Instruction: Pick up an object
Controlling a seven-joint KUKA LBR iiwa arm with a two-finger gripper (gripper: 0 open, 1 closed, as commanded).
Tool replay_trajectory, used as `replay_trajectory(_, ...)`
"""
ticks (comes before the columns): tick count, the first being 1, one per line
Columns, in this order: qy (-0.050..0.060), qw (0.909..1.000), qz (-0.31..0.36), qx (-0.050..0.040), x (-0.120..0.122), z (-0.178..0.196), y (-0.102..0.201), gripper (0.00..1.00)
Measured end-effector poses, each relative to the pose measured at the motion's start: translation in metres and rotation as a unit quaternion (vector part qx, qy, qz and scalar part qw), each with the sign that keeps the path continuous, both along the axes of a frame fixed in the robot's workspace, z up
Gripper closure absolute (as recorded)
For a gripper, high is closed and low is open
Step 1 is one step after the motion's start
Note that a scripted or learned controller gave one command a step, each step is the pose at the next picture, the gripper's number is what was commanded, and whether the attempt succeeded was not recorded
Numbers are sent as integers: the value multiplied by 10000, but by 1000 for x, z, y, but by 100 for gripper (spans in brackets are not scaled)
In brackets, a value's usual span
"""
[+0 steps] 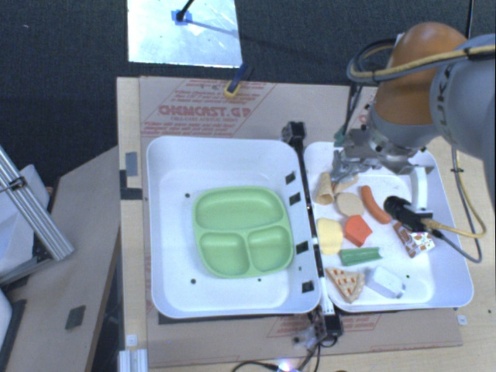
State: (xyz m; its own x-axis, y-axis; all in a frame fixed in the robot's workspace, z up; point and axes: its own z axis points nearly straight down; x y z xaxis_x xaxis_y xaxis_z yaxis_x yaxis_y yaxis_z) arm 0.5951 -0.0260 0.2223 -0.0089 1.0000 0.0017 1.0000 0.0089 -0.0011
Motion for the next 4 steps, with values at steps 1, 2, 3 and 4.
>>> replay_trajectory(1, 0, 10000, 3, 3, -16, -6, 48, 100)
replay_trajectory(2, -20, 10000, -42, -8, -4, -3, 35, 100)
replay_trajectory(3, -6, 10000, -41, -5, -15, 1, 32, 100)
replay_trajectory(4, -18, 10000, -20, -3, -5, 9, 36, 100)
